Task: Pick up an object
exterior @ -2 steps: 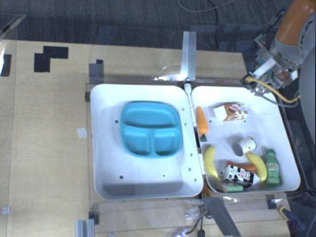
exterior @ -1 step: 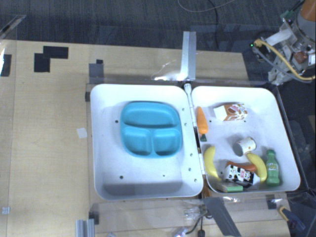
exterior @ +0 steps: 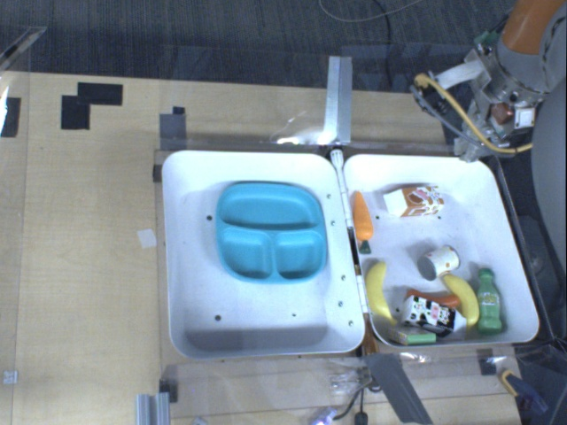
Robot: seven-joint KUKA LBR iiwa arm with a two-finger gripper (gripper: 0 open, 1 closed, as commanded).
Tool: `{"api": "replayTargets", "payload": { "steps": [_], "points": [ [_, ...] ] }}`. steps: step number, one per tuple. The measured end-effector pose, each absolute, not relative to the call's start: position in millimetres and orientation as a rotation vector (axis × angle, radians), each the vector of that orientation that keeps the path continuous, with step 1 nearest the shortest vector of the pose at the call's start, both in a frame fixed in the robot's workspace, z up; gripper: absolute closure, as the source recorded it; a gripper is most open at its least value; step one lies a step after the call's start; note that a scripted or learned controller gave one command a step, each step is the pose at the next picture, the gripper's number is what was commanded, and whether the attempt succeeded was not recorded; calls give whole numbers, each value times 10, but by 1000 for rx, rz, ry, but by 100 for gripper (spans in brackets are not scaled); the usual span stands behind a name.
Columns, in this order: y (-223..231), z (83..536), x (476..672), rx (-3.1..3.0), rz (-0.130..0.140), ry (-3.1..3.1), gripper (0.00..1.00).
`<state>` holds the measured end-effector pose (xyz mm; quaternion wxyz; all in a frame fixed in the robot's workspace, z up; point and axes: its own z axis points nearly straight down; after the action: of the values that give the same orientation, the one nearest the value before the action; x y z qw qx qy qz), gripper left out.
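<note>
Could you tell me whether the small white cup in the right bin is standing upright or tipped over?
Tipped over. The small white cup lies on its side on the right white bin's floor, its dark round opening facing sideways rather than up.

My counter (exterior: 80, 264) is pale wood, carrying two white bins side by side: the left bin (exterior: 190, 326) and right bin (exterior: 509, 237), touching.

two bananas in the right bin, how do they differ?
The left banana lies against the bin's left wall, running nearly straight along it; the right banana sits mid-bin, angled and more curved. The left one looks paler yellow; the right one is deeper yellow. The right banana lies next to the green bottle and white cup; the left one lies apart from both. Both are yellow and in the right bin.
</note>
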<state>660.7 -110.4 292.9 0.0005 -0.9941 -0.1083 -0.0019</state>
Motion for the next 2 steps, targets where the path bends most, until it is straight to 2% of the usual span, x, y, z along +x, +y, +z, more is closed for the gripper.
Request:
{"api": "replayTargets", "payload": {
  "steps": [1,2],
  "points": [
    [-1600,3576,6621,-3127,-9,-321,100],
    [-2003,3522,6569,-3128,-7,-323,100]
  ]
}}
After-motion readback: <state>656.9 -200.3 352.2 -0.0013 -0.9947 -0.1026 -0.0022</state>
